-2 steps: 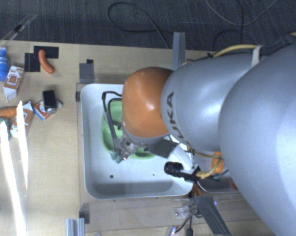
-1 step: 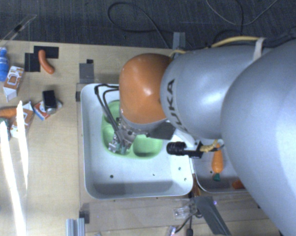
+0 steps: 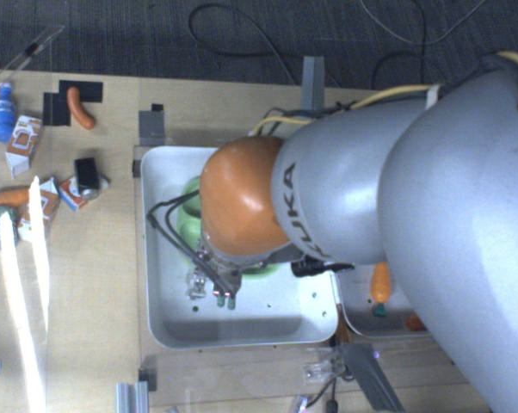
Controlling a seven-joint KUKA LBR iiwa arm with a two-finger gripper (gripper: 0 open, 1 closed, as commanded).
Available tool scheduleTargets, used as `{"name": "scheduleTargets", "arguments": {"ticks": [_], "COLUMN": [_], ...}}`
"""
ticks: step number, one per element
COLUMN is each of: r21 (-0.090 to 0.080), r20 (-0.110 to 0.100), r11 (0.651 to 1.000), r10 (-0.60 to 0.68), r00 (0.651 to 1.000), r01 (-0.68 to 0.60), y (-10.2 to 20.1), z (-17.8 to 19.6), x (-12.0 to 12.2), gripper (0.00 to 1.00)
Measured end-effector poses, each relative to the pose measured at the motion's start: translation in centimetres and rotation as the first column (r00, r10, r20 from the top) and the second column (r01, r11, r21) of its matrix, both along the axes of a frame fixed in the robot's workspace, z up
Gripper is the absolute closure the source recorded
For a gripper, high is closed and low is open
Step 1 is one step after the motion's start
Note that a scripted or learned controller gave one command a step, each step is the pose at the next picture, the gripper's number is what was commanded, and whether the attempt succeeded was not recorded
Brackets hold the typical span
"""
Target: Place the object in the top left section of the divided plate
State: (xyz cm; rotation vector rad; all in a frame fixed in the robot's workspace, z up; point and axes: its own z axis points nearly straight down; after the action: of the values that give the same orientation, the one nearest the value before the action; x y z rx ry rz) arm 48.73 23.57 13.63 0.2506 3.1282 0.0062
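Looming closest, the grey arm (image 3: 431,196) reaches in from three o'clock and hangs its jaws (image 3: 225,299), whose state cannot be told, over the left bin (image 3: 156,231) because the green divided plate (image 3: 188,222) lies there, while the object itself cannot be made out.

The white bin (image 3: 160,256) holds a light green plate (image 3: 188,222), largely covered by the grey arm (image 3: 397,196) with its orange band (image 3: 242,196). Right of that bin lies an orange carrot (image 3: 379,284); left of it, a blue bottle (image 3: 3,113).
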Motion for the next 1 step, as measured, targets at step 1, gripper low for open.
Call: {"name": "scheduleTargets", "arguments": {"ticks": [1], "r21": [0.0], "r20": [0.005], "r11": [0.988], "r10": [0.153], "r00": [0.988], "r01": [-0.153], "y": [0.02], "z": [4.23], "x": [0.09], "gripper": [1.0]}}
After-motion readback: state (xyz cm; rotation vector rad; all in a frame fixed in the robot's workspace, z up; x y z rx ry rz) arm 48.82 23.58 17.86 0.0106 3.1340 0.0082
